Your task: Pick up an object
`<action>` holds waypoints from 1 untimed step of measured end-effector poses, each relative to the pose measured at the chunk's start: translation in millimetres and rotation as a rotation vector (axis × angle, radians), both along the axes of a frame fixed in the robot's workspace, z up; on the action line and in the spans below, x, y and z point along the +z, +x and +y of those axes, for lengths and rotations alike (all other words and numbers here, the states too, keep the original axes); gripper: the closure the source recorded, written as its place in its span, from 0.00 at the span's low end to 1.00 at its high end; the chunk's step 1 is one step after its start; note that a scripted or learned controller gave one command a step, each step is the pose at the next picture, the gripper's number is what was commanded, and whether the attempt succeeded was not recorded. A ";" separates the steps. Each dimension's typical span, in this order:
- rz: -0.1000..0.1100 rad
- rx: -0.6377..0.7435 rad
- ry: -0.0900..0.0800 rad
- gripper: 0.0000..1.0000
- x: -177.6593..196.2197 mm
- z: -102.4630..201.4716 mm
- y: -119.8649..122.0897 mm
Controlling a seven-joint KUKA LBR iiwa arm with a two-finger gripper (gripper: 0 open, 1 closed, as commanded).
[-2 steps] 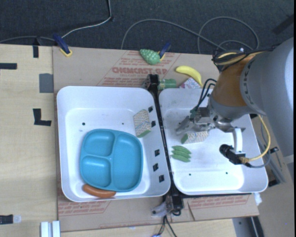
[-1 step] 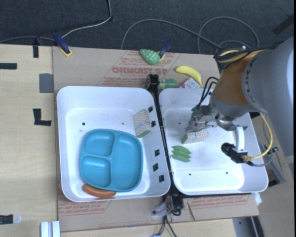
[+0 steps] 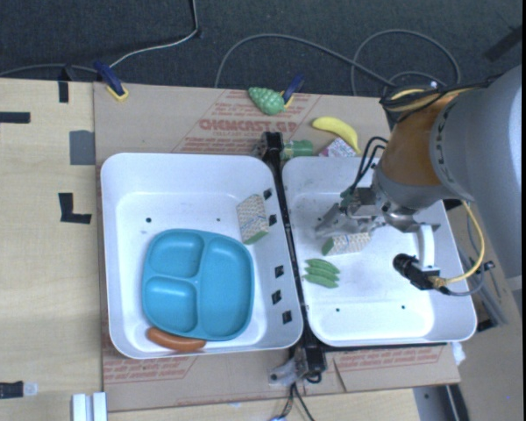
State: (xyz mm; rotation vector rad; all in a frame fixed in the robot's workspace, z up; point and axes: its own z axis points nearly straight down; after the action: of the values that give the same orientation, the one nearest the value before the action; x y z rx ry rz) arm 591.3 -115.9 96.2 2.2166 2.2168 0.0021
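**Gripper low over a small block in the right bin**

A small pale, speckled block (image 3: 352, 240) lies on the floor of the right bin (image 3: 438, 327), near its upper middle, with a bit of green at its left end. The gripper (image 3: 340, 222) sits directly over it, its dark metal parts overlapping the block's upper edge. Whether the block is actually pinched cannot be told: the tips blur into the block, and how wide the tool stands is not readable either.

The arm (image 3: 473, 139) comes in from the right, its orange band (image 3: 412, 147) above the wrist, which bends down and to the left into the bin. Its grey bulk is cut off at the right edge.

Just below the block lies a green pea pod (image 3: 323, 273), apart from the gripper. In the left bin (image 3: 123, 182) a blue divided plate (image 3: 197, 283) rests, with an orange sausage-like piece (image 3: 175, 340) at its lower rim and another speckled block (image 3: 253, 216) by the divider. A banana (image 3: 337, 131) and a green toy (image 3: 266, 99) lie on the cardboard beyond the bins.
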 end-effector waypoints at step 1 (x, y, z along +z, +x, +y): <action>0.003 0.002 0.003 0.00 -10.7 23.3 64.3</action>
State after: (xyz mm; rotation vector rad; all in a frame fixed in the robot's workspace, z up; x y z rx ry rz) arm 655.6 -92.7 85.5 2.2174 2.2221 0.0026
